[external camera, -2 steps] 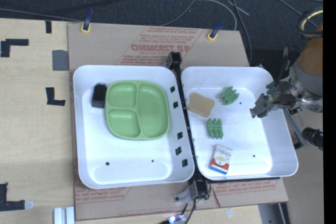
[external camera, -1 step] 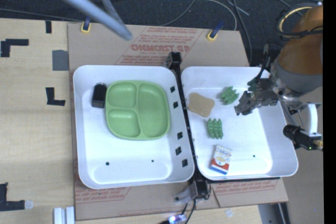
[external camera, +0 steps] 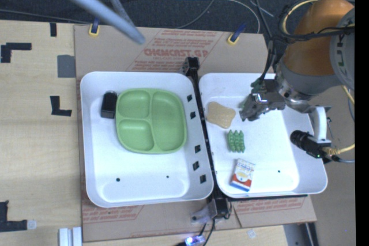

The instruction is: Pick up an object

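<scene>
Approach stage, by the look of it: nothing lifted yet. Gripper (external camera: 249,112) poised right of centre frame, over the upper part of the right bin (external camera: 288,181), arm (external camera: 314,49) entering from upper right. Nearest candidate a tan sponge (external camera: 221,114), lying flat just left of the fingertips, apart from them or barely so; hard to tell at this angle. Below it, a green block (external camera: 235,140); lower still, a small carton (external camera: 243,174) near the bin's bottom edge. Left bin (external camera: 95,141) at centre left, holding a green tray (external camera: 151,121) and a black item (external camera: 108,105) at the tray's upper left. Jaws dark and bunched against the wrist; opening not readable, cannot tell wide or narrow. Nothing visible between them. Next move likely: shift left over the sponge, descend, close squarely across it, then lift straight.
</scene>
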`<state>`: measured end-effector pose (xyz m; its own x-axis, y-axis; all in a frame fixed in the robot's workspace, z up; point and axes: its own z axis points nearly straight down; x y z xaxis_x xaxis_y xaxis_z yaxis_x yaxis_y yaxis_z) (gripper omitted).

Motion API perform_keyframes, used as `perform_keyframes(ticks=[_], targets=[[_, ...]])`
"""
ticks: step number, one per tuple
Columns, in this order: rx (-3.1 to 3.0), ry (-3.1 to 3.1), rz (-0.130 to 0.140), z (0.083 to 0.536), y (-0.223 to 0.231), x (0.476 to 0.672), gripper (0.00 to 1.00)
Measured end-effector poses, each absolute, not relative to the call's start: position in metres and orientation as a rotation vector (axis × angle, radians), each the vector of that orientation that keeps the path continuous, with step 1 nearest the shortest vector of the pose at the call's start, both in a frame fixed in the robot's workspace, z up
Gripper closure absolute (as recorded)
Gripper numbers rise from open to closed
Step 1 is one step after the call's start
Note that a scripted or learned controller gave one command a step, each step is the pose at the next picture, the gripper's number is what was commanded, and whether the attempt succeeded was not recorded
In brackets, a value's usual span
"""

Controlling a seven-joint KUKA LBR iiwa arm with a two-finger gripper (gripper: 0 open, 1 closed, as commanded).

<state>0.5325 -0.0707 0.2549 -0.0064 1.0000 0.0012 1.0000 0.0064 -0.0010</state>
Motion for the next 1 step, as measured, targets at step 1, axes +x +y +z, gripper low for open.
perform_keyframes(ticks=[1], targets=[[-2.213,-2.228,0.001,0.2517,-0.0169,0.5543,1.0]])
